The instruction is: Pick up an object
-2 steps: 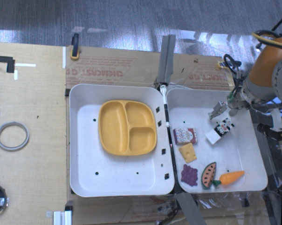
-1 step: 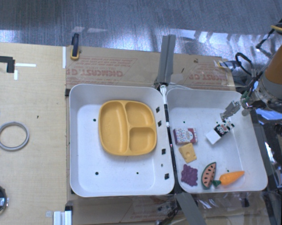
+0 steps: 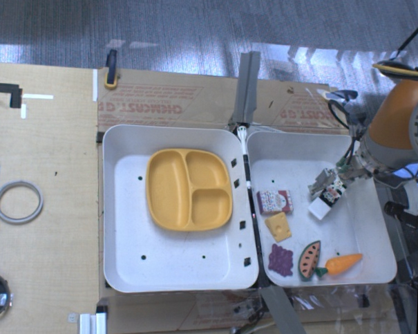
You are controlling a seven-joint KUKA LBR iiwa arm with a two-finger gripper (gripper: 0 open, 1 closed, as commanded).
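I've got the arm (image 3: 397, 122) reaching in from the right, gripper (image 3: 327, 189) low over the upper middle of the right bin (image 3: 370, 274) — whether that claw is wide or narrow I cannot tell from here. Five toy foods lie below and left of it: one red packet (image 3: 274, 201) nearest, one yellow cheese wedge (image 3: 278, 227) just under that, then one purple grape bunch (image 3: 281, 259), one watermelon slice (image 3: 309, 259) and one carrot (image 3: 343, 263) along the front wall. Nothing sits between the tips that I can make out. One yellow divided plate (image 3: 189, 190) sits in the left bin (image 3: 122, 263) — two bins in all.
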